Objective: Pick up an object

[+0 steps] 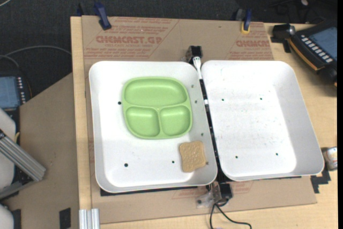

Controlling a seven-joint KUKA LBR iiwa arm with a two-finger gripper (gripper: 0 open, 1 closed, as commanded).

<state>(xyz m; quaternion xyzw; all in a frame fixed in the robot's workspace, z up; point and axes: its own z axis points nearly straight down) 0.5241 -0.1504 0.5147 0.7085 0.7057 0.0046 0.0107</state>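
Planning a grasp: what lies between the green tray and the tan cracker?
In the camera view, only bare white bin floor separates green tray from cracker.

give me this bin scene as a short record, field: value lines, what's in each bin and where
left bin: white, shallow, holds two things
green tray: three compartments, one wide at the far side and two smaller at the near side, lying flat in the middle of the left bin
tan cracker: roughly square, flat, near corner of the left bin by the divider, just below the tray, apart from it
right bin: white, with dark specks on its floor
bench board: brown, printed lettering, clamped at the far edge
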